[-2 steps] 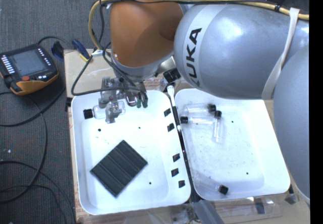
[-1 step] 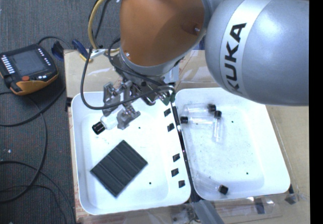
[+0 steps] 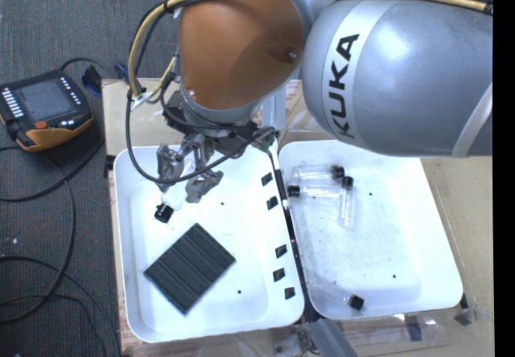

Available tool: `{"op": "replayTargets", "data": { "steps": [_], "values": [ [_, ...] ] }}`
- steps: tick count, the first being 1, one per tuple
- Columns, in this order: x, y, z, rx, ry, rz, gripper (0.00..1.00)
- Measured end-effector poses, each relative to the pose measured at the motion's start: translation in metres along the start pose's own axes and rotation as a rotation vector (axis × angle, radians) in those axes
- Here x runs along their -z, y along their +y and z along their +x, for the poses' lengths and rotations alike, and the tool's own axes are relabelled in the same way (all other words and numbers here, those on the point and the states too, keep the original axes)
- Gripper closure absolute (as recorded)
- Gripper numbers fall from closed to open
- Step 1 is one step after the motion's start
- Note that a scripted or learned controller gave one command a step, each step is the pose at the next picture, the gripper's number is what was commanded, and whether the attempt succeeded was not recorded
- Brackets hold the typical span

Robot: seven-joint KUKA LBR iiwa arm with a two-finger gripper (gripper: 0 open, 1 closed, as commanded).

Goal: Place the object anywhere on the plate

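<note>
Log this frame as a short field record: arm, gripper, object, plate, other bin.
arm: grey KUKA arm reaching in from the right, wrist over the left bin
gripper: gripper above the bin's upper part, nothing seen between its fingers
object: small black-and-white piece on the bin floor, just below the gripper
plate: dark ribbed square plate, lower left bin, apart from the piece
right bin: right bin holds clear tube pieces with black caps and a small black piece
</note>
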State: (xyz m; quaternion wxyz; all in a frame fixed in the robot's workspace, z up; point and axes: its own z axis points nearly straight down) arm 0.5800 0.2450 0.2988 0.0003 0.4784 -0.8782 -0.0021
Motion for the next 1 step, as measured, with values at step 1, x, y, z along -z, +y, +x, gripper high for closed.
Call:
{"op": "replayTargets", "data": {
  "steps": [1],
  "values": [
    [0.0083,-0.0005,-0.0014,-0.006,-0.002,-0.003,1.0]
  ]
}}
